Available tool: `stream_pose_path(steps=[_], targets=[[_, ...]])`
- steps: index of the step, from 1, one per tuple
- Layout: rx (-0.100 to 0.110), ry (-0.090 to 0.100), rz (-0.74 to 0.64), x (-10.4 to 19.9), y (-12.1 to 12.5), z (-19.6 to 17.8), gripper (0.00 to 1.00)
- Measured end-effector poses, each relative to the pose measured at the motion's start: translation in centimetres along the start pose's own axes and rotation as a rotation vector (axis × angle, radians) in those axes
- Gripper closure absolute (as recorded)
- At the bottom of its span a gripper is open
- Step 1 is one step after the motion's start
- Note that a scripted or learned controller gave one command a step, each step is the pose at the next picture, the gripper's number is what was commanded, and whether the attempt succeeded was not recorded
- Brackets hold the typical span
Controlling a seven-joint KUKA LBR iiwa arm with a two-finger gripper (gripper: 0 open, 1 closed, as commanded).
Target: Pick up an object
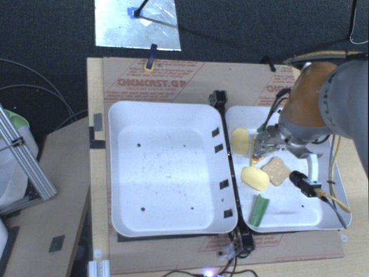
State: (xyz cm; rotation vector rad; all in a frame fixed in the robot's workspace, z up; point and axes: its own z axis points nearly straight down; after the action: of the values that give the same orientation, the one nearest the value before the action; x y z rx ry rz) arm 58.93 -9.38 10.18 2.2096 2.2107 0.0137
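Cardboard-covered bench (173, 77), left bin (167, 172) beside right bin (291, 213). Right bin holds:
- upper yellow lump (240, 140)
- lower yellow lump (255, 178), touching tan slab (277, 170)
- green block (259, 210)

Gripper (261, 149) low among lumps and slab; grip state cannot be told.

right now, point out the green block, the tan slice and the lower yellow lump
green block (259, 210), camera view, middle of its top
tan slice (277, 171), camera view, centre of its flat face
lower yellow lump (255, 178), camera view, middle of its rounded top
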Motion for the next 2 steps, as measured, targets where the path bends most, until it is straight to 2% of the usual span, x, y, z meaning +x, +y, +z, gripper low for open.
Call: stream_pose_path(steps=[1, 2], targets=[[0.021, 0.007, 0.001, 0.9, -4.8, -0.3, 1.00], [0.015, 0.009, -0.010, 8.8, -10.3, -8.9, 1.00]])
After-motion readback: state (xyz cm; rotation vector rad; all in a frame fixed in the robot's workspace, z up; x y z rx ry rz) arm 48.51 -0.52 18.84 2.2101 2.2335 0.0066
